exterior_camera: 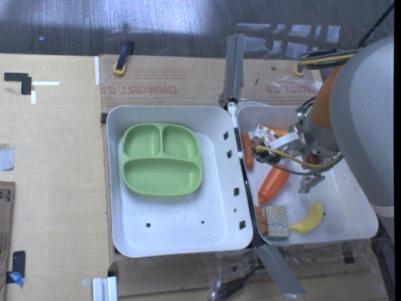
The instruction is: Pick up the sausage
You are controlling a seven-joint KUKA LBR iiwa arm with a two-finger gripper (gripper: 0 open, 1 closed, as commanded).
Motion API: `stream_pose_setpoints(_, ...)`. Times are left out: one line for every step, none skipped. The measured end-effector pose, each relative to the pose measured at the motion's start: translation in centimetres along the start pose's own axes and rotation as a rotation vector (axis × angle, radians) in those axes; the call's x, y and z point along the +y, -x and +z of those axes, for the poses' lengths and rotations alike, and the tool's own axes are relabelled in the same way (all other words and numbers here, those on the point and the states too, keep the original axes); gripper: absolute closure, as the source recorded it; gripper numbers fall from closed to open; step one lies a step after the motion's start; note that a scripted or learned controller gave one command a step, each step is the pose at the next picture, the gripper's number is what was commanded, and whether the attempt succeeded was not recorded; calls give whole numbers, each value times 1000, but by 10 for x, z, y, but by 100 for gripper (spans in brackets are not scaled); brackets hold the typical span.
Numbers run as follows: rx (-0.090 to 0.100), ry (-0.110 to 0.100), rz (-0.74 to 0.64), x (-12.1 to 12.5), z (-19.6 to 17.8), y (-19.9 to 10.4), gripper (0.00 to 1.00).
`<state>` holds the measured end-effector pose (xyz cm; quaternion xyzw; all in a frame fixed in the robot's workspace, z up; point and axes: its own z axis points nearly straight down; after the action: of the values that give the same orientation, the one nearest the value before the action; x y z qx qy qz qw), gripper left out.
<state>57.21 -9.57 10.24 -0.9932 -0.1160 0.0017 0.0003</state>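
The sausage (247, 150) is a small reddish-brown, rod-shaped item lying in the right white bin (351, 221), pressed along that bin's left wall near its far-left corner. Its long axis runs parallel to the wall. Judged from its look, it is a light plastic toy: stiff, smooth-skinned and likely to roll or slip under a pinch that is off-centre. The recommended hold is across its short width at mid-length, with one finger on each long side.

The grey arm with the orange band enters from the right, and the claw (311, 182) hangs low over the middle of the right bin, among its cables and hardware. Whether the claw is spread or closed cannot be determined from this view, and nothing is seen between its tips.

Obstructions — in order of concern:
- The left wall of the right bin touches or nearly touches the sausage, leaving little room for a finger on that side.
- A long orange carrot-shaped toy (273, 183) lies just beside it toward the bin's centre, slanted toward the near-left corner.
- A white printed packet (265, 133) sits near the far edge, close to the sausage's far end.
- A pale rectangular sponge-like block (277, 222) and a yellow banana toy (309, 218) rest near the bin's near edge, well apart from the target.

The left white bin (175, 227) holds a green three-compartment plate (162, 159) — not involved in the approach.
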Motion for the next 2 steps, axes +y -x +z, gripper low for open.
stream_pose_setpoints(-4, -1, -2, 0, -8, 1, 100)
stream_pose_setpoints(-5, -1, -3, 0, -8, 1, 0)
